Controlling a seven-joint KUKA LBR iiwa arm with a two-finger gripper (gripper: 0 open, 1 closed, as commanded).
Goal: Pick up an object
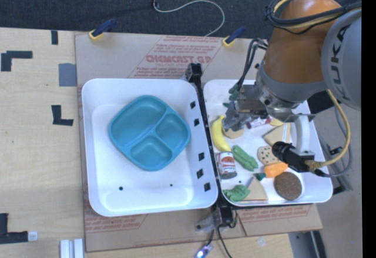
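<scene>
My gripper [236, 121] hangs low over the upper left part of the right bin [320, 195], under the grey and orange arm. Right below and around it lie a yellow banana [219, 135], a green pickle-shaped piece [244, 157] and a small can with a red label [227, 164]. A round cracker [265, 154], an orange carrot piece [275, 169], a brown round cookie [288, 186] and a green leafy piece [237, 194] on a sandwich wedge lie toward the front. The arm hides the bin's far side.
The left bin [94, 151] holds a blue divided plate [149, 131]. A black divider strip [202, 133] runs between the bins. Cardboard lies under both bins, with clamps [101, 29] at its far corners. A cable [188, 7] loops behind.
</scene>
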